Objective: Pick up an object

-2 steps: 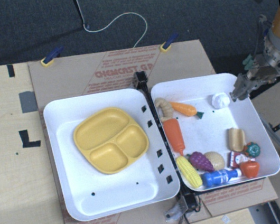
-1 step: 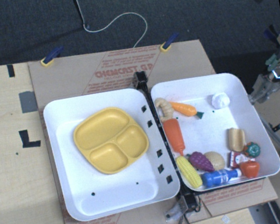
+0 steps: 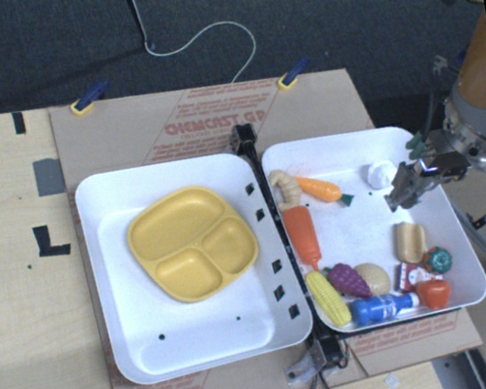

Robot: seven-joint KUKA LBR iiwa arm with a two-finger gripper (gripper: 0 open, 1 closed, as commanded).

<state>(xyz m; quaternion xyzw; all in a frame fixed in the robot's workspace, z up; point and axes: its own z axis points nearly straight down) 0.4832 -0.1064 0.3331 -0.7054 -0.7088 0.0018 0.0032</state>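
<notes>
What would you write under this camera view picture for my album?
Robot tool hovering over a bin of toy food, beside a yellow plate.

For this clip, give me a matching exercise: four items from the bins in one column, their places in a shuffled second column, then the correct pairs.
Items:
1. yellow divided plate
2. toy carrot
3. toy corn cob
4. blue bottle

Places:
A. lying along the near edge of the right bin
B. near the far edge of the right bin, beside the divider
C. in the left bin
D. near corner of the right bin, against the divider

Pairs: 1-C, 2-B, 3-D, 4-A
</notes>
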